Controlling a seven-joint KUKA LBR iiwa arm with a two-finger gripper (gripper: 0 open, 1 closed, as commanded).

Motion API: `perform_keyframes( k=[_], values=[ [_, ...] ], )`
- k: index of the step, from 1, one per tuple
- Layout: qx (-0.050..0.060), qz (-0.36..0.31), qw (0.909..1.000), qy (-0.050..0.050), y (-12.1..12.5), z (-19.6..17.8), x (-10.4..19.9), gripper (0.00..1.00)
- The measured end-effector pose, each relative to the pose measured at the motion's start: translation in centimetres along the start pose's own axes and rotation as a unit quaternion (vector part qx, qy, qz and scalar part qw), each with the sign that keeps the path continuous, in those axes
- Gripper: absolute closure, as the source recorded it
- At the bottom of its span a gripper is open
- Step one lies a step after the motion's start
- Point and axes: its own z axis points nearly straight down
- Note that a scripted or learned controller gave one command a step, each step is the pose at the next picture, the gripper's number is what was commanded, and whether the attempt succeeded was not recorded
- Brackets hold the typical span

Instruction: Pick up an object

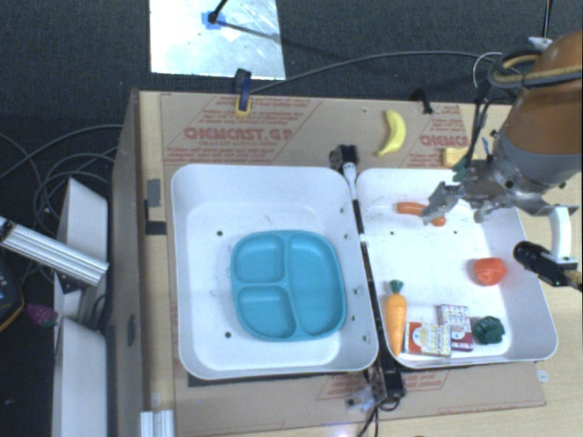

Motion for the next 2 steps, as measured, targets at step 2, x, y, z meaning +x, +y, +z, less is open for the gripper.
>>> perform_keyframes(
  k=[2],
  values=[
    [-0.001, 0.001, 1.0, -0.001, 3.1, 17.3, -11.6, 0.0]
  ],
)
